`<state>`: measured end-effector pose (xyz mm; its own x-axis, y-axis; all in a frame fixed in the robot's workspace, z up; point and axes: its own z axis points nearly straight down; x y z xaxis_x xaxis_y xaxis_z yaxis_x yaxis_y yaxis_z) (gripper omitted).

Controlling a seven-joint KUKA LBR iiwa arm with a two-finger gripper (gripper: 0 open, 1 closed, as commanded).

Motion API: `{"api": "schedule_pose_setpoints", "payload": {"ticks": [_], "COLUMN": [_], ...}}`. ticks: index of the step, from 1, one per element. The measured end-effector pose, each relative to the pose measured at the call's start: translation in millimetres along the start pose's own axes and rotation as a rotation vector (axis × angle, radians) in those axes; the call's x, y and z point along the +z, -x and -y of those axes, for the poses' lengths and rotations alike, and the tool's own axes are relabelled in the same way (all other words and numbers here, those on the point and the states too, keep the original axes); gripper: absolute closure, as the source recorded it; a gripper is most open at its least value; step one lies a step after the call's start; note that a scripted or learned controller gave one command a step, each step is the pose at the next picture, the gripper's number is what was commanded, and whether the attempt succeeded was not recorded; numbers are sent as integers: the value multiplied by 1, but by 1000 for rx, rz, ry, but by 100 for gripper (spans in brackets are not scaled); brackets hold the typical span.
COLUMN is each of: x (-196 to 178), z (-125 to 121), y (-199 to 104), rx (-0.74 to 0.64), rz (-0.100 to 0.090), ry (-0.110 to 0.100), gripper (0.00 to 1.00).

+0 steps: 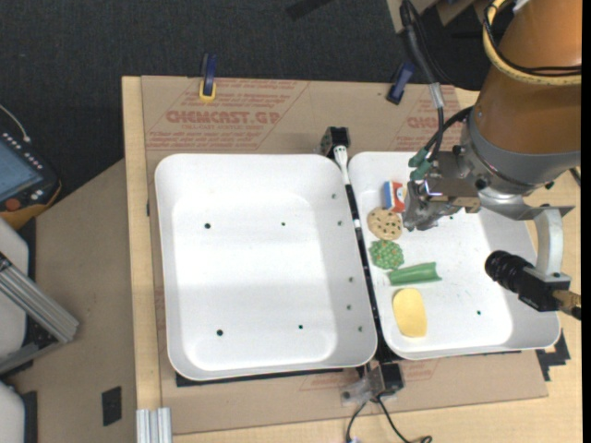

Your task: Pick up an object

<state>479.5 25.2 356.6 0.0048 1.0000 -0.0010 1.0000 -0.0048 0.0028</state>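
The right bin holds several small items near its left side: a round tan cookie, a green leafy piece, a green bean-like stick, a yellow oval piece and a red, white and blue packet. My gripper hangs low over the bin, just right of the cookie and below the packet. Its dark fingers point down toward the bin floor. Nothing shows between them.
The left bin lies beside the right one, with a black divider strip between them. A black cylindrical part of the arm hangs over the right bin's right side. Brown cardboard underlies both bins.
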Motion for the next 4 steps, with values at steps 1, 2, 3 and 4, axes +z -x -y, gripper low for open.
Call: {"api": "schedule_pose_setpoints", "payload": {"ticks": [1, 2, 3, 4], "x": [14, -5, -47, -96], "z": [-48, -16, -9, 1], "y": [-37, -73, -82, -108], "rx": [-8, -10, -7, -9], "rz": [-1, -3, -3, -4], "ry": [0, -1, 2, 4], "gripper": [100, 100, 100, 100]}}
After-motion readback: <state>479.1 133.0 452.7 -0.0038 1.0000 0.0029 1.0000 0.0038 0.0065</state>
